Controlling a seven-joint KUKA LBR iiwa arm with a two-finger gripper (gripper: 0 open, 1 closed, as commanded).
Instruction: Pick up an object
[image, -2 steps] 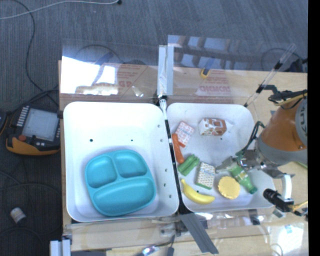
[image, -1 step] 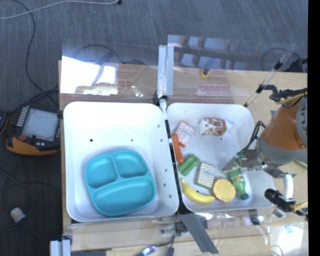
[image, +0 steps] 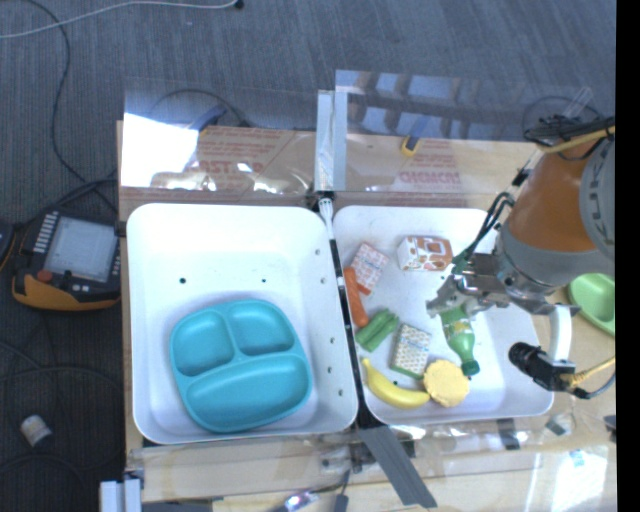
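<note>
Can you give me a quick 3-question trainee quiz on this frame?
1. True or false: the blue divided plate lies in the left bin.
2. Multiple choice: which item does the pincer hover over? A) banana B) green bottle C) orange carrot
3. Fill in: the banana lies along the right bin's ____ edge in the camera view, next to the yellow round piece.

Key: 1 true. 2 B, the green bottle. 3 bottom, nearest the viewer.
</note>
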